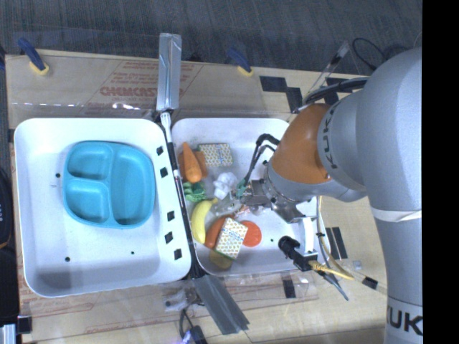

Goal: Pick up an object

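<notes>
The right bin [280,260] holds a heap of small items along its left side. An orange carrot [190,162] lies at the top beside a patterned box [215,153]. Below them are a white crumpled item [224,185], a green piece [192,190] and a yellow banana [200,221]. A second patterned box [231,237] rests against a red-orange round item [250,233]. My gripper [242,198] is low in the bin, just right of the white item and above the second box. The wrist hides its tips.
The left bin [43,264] holds a blue divided tray [111,183]. A metal divider [169,70] rises between the bins at the back. The arm's grey body and orange band [308,153] cover the right bin's right half. Cables lie on the bench at the lower right.
</notes>
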Motion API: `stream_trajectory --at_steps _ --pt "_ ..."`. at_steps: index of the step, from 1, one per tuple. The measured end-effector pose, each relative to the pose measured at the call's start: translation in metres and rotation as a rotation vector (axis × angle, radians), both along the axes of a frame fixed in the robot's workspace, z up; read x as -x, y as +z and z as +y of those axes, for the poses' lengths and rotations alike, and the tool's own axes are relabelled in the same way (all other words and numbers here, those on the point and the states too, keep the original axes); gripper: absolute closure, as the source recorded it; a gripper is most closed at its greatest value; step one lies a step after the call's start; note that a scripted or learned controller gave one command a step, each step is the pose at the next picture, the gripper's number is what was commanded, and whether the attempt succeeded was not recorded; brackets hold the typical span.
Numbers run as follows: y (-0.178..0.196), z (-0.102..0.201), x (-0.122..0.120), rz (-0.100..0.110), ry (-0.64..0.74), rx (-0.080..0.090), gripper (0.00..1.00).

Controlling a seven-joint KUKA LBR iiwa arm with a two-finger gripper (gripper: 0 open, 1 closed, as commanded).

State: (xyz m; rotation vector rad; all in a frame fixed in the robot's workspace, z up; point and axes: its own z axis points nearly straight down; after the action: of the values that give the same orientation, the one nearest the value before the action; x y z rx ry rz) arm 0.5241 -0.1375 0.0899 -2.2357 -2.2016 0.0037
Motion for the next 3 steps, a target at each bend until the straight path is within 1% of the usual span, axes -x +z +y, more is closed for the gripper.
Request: stream_trajectory --at_steps 1,2,3 --pt "0.007 -0.001 0.0 0.002 0.004 0.001 1.0" --pt "0.001 -0.02 -0.041 -0.001 -0.159 0.002 1.0" --pt "0.1 0.055 -0.133 -0.002 0.062 0.001 1.0"
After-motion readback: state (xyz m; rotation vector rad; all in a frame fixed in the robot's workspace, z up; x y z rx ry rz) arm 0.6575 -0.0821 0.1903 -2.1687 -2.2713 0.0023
